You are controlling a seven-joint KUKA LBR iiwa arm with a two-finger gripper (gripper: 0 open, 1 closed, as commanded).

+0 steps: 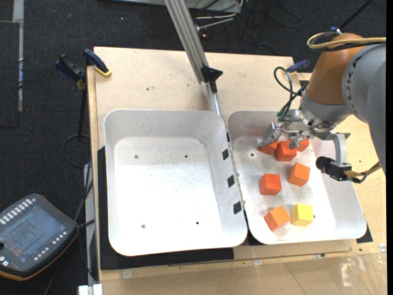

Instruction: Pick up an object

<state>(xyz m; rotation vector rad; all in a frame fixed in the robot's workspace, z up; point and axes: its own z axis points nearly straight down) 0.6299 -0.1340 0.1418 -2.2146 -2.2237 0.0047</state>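
Orange cube (286, 150) under hand (284, 136), near bin's (344, 223) back edge.

I see a pale wooden bench top (159, 78) on dark carpet floor (43, 103). Blue-yellow clamp (97, 62) grips its far left corner. Grey metal rail (184, 29) slants in from above. Cables (264, 11) tangle up top. Teach pendant (34, 235) lies lower left. Lighting even.

Tool (284, 141) partly over red blocks (286, 150)
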